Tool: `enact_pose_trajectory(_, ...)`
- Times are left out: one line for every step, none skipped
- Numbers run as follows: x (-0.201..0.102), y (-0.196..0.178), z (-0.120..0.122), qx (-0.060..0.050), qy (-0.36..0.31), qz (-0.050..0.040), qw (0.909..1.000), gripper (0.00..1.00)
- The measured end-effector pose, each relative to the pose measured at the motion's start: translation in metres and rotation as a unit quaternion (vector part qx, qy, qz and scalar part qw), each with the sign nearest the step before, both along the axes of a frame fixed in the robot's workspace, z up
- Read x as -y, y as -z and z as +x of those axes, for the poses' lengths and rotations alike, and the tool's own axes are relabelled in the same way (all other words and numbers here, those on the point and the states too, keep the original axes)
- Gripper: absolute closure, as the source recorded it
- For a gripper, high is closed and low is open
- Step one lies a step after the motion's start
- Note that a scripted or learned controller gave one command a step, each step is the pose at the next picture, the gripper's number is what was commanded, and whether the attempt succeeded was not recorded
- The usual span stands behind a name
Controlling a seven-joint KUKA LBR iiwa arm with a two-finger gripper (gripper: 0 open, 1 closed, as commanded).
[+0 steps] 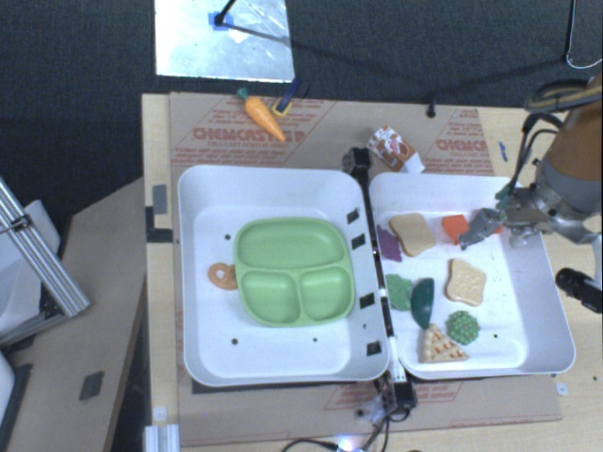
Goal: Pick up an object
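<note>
Grey arm enters from right, wrist low over right bin [542, 342] | gripper [479, 229] beside orange piece [454, 225] | spread unclear

Arm [575, 158] cut off at right edge; end effector [485, 226] blurred.

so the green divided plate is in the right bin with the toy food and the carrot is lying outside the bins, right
Not quite. The camera view shows the green divided plate in the left bin, with a small pretzel beside it. Most of the toy food, such as the bread slice, is in the right bin. The carrot does lie outside the bins, on the cardboard behind them.
</note>
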State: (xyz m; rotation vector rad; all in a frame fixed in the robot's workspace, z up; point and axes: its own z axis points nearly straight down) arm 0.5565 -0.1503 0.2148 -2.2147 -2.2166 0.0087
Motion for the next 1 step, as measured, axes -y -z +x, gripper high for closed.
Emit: enact_pose_trajectory(-0.0002, -0.0058, 0.0026, 0.006, -0.001, -0.0011, 1.0000, 0.00)
